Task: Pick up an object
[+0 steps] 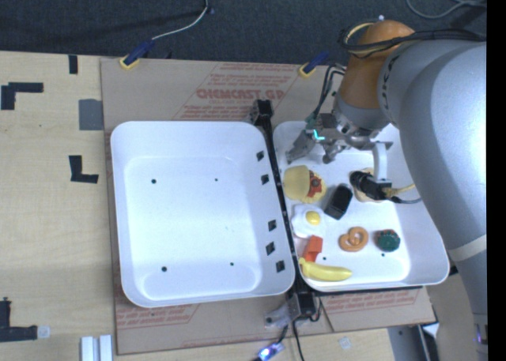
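1. The arm (443, 114) is reaching in from the right over the right bin (423, 268). The orange band (370, 67) is showing above the wrist.
2. The gripper (314, 152) is hanging over the far left part of the right bin. Its fingers (300, 149) are standing spread apart and pinching nothing.
3. A yellow disc (297, 184) with a red patch is lying just nearside of the gripper, close to the bin's left wall.
4. A black block (338, 201) is lying tilted just right of the disc.
5. A fried egg (307, 219) is sitting nearside of the disc, with a red block (313, 247) just below it.
6. A banana (326, 272) is lying along the near edge of the right bin, touching the red block.
7. A donut (353, 239) and a green ball (387, 240) are sitting side by side, right of the egg.
8. The left bin (190, 217) is lying beside the right bin, their walls touching.
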